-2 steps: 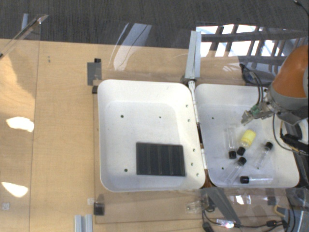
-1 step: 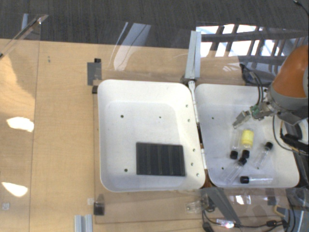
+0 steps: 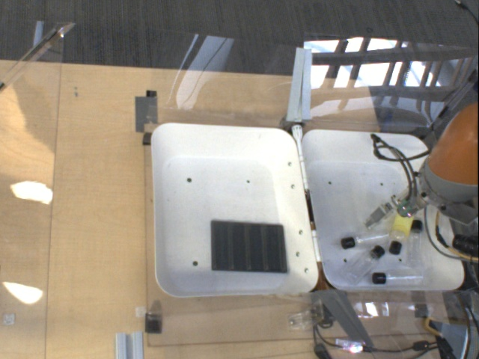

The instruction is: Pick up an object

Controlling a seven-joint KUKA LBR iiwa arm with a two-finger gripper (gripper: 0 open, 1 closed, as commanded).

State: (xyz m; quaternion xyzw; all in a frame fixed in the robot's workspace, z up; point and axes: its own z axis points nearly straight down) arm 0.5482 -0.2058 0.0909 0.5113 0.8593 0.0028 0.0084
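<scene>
In the right bin point(image 3: 329, 200), several small clear tubes with black caps point(image 3: 364, 241) lie just below the gripper point(image 3: 397, 217). They look light, stiff and slippery, so a grasp across a tube's middle seems best. Whether the gripper is open, or holding anything, I cannot tell.

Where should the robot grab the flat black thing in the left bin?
Probably at an edge. The black ridged slab lies flat on the left bin's floor, so nothing sticks up to pinch. Its top and left edges have bare floor beside them; coming down from above there looks easiest.
</scene>
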